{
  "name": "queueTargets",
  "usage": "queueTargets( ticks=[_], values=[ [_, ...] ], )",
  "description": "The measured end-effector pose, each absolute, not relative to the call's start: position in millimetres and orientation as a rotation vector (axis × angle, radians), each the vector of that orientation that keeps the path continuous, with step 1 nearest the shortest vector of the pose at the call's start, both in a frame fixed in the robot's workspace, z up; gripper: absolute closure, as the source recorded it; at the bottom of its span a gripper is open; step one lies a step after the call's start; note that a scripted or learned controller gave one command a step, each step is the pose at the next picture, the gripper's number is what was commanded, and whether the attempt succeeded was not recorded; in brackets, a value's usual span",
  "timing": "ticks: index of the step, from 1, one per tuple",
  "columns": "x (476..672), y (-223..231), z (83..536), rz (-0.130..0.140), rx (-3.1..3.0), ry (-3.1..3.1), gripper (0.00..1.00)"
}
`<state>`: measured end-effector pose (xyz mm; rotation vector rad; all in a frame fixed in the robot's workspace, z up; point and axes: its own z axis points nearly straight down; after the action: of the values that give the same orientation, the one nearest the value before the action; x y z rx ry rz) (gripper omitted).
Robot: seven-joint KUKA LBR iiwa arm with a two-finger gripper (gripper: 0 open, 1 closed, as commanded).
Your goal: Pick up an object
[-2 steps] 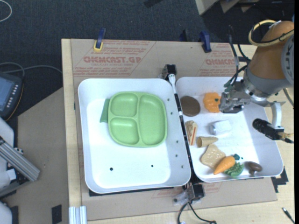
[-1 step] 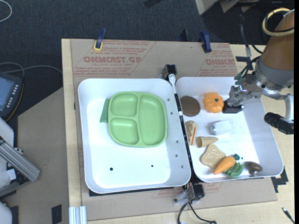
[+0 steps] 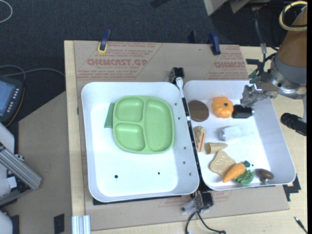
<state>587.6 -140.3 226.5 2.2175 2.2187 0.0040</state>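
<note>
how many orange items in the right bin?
2: the orange pumpkin near the bin's far edge, beside the tool, and the carrot near the front edge. None looks hidden.

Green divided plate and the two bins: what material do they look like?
Green divided plate: looks like moulded plastic, matte pale green, uniform colour with soft rounded compartment ridges and no sharp glare. Left bin and right bin: probably thin formed plastic, smooth white with rounded corners and a rolled rim; coated metal can't be excluded from this view.
</note>
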Motion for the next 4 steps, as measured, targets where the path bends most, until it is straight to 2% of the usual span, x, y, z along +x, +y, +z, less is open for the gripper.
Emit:
queueTargets(
  ticks=[1, 2, 3, 4],
  values=[
    [577.2, -96, 224, -0.001, 2.219, 2.228, 1.00],
    [585.4, -97, 227, 0.003, 2.218, 2.222, 1.00],
    [575.5, -90, 231, 0.000, 2.221, 2.224, 1.00],
    [586.8, -87, 214, -0.003, 2.222, 2.224, 1.00]
  ],
)
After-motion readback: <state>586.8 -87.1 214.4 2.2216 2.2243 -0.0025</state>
